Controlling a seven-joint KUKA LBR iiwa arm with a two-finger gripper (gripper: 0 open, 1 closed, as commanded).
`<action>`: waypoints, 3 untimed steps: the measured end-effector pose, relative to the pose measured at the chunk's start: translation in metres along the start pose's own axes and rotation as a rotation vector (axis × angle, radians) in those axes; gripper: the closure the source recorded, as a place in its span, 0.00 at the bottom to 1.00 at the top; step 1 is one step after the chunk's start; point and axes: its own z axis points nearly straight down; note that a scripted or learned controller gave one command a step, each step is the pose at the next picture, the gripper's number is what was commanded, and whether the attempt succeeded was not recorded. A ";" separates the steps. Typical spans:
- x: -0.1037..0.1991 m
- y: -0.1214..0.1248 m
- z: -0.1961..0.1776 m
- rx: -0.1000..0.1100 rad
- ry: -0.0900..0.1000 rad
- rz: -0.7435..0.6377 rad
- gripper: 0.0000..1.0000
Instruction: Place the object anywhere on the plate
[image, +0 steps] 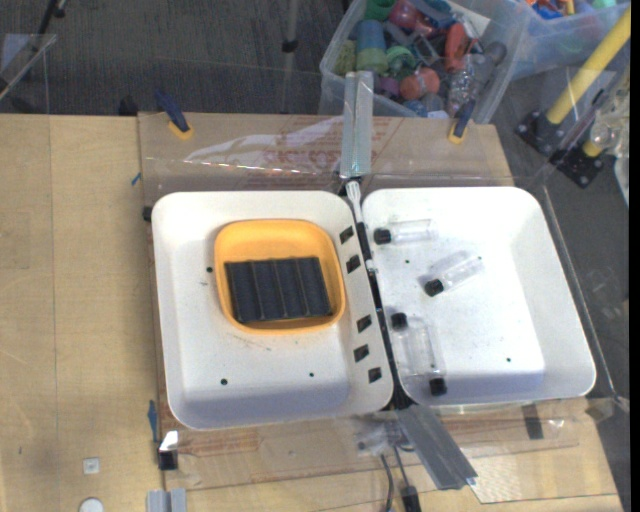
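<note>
1. A shallow orange square plastic plate (279, 240) sits in the left white bin (190, 380).
2. A dark ribbed rectangular block (278, 289) lies on the plate, toward its near edge.
3. Three clear plastic vials with black caps lie in the right white bin (520, 350): far (402, 231), middle (452, 271), near (417, 342).
4. Jaw state: cannot tell.

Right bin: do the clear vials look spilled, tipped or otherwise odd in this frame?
All lie on their sides at differing angles in the right bin: one vial near the top, one tilted mid-bin, two by the divider. Scattered, but no visible spill. The black object sits squarely on the orange plate.
</note>
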 end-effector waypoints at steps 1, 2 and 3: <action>-0.007 0.000 0.000 -0.001 0.000 -0.334 1.00; -0.007 0.000 0.000 -0.002 -0.001 -0.576 1.00; -0.007 0.000 0.001 -0.003 -0.001 -0.898 1.00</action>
